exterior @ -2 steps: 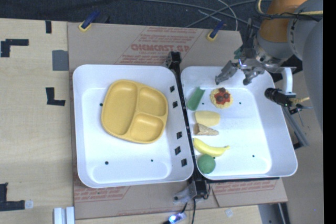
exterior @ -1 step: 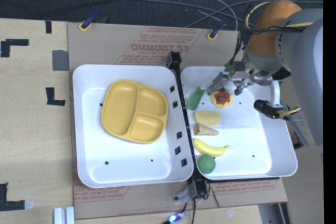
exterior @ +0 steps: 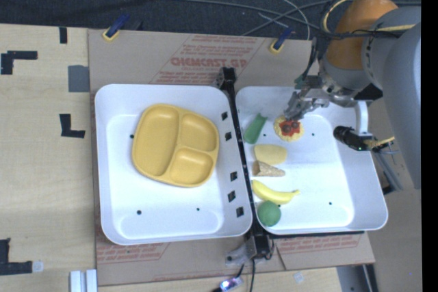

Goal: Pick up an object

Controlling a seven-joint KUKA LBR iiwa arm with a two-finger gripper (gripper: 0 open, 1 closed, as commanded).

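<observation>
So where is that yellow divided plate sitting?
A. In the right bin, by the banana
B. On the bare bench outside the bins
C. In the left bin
C: the plate lies alone in the left bin, while the banana is in the right bin.

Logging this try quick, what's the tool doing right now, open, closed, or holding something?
Tool: down in the right bin, right at the small round red-and-yellow toy food; whether it is open, closed or gripping cannot be told.
</observation>
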